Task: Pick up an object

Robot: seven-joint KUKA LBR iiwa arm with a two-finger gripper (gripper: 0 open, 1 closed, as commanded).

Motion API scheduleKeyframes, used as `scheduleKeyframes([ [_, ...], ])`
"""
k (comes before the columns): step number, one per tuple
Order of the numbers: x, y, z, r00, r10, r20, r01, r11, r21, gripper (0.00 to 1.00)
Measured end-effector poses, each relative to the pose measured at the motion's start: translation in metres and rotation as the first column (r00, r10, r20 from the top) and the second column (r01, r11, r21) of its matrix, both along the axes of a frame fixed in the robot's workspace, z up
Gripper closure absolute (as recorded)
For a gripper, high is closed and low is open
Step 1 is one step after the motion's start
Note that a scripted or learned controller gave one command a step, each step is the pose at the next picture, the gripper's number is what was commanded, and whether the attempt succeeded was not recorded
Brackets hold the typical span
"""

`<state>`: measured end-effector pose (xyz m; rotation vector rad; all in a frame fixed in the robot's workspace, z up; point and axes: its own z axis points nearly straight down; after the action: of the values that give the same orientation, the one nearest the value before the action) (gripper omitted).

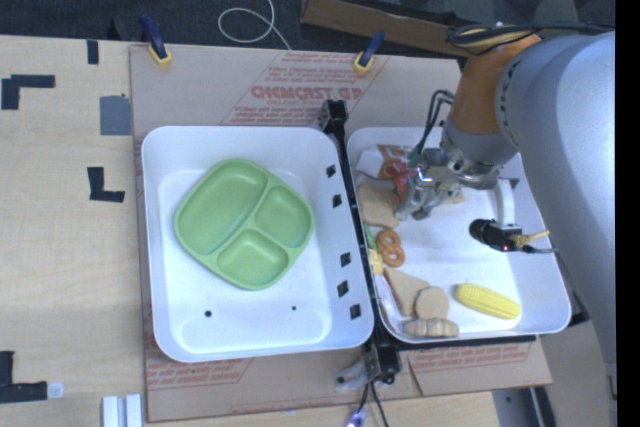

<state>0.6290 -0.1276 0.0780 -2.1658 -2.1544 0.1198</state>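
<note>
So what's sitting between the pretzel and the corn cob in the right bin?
In the camera view, a tan wedge-shaped piece and a round tan piece lie between the pretzel and the corn cob.

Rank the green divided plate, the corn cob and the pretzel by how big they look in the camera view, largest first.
1. green divided plate, by far the largest, in the left bin.
2. corn cob, in the right bin.
3. pretzel, smallest, by the right bin's left wall.
</note>
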Motion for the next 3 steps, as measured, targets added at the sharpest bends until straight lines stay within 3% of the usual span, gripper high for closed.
scheduleKeyframes([
  [3,0.0010,0.0004,-0.0001,1.000,0.000,-0.004,0.000,1.000,-0.001,0.00],
])
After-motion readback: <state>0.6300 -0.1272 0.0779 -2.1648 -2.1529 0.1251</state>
